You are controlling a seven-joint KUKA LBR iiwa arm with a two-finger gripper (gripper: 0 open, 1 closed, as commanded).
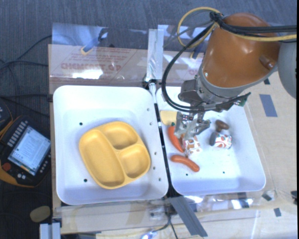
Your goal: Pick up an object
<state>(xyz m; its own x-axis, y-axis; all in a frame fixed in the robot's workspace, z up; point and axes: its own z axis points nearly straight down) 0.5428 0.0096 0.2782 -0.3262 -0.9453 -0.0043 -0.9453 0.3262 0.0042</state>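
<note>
Gripper [191,133] hung low in right bin [249,180], over clutter: carrot [175,139], sausage [185,163], red-white ball [222,141], patterned block [192,145]. Likely target the block, directly beneath. Jaws' opening hidden by wrist; cannot tell. Yellow divided tray [114,154] sat in left bin [70,103].

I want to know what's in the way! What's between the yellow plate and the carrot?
In the camera view, just the two bins' white rims lie between the yellow plate and the carrot.
</note>
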